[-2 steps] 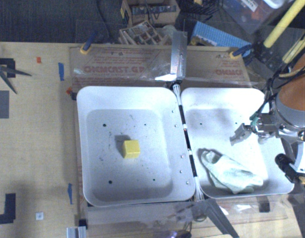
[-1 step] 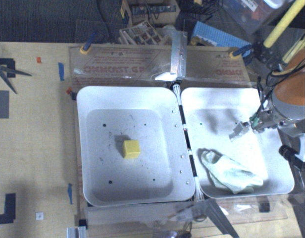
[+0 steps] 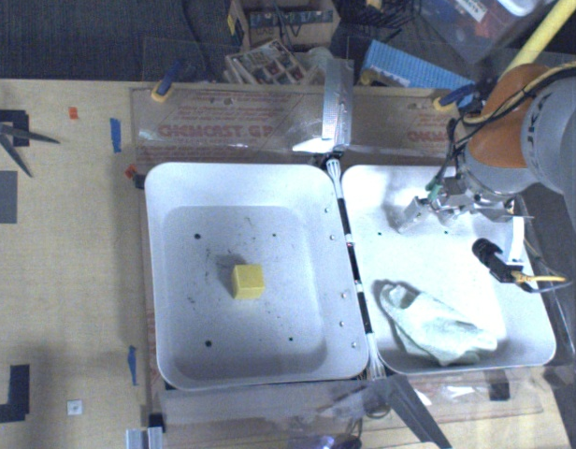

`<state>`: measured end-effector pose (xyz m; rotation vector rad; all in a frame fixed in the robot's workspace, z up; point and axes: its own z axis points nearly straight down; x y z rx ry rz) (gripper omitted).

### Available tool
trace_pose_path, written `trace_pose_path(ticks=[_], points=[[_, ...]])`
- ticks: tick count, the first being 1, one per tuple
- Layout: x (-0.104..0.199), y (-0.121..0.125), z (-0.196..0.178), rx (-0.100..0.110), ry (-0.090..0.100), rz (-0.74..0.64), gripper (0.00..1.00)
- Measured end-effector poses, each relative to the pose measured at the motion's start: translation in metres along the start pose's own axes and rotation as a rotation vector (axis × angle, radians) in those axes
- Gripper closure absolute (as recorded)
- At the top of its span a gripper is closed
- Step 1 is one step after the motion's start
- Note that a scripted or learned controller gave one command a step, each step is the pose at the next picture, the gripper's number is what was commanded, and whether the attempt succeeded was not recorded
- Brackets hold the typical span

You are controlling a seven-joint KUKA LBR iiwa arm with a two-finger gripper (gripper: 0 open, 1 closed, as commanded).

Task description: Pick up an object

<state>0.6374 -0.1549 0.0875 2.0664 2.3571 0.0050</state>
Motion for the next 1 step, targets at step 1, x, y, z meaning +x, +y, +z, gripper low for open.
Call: trace_pose_path(ticks=[1], points=[[0.0319,0.0347,0.0008,0.005,-0.001,0.4,0.0]])
